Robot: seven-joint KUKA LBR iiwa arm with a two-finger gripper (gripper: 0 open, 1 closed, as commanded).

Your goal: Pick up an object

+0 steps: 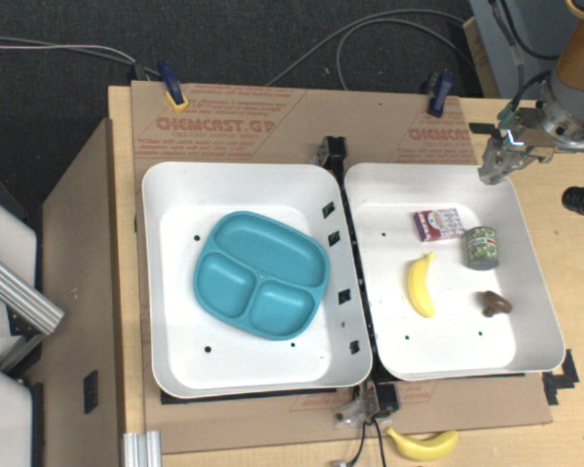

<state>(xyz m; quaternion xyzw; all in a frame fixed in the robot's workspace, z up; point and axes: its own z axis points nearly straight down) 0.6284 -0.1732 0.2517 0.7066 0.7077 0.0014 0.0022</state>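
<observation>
The end effector (493, 168) hangs over the far right corner of the right bin (535, 290), at the end of the grey arm (569, 95) that comes in from the right edge of the view. Nothing sits between its tips, and the view does not show whether it is open or closed.

Four things lie in the right bin, all below the end effector in the view and apart from it. Nearest is a small maroon and white packet (437, 225), lying flat down and to its left. Just beside that packet, almost straight below the end effector, is a green patterned can (482, 246) on its side. Further down and left of the end effector lies a yellow banana (421, 285), stem end toward the packet. A small brown lump (494, 305) rests below the can, near the bin's right wall.

Well to the left of the end effector, the left bin (165, 290) holds a blue divided plate (261, 274). A second banana (425, 444) lies on the bench (97, 290) outside the bins, at the bottom of the view.
</observation>
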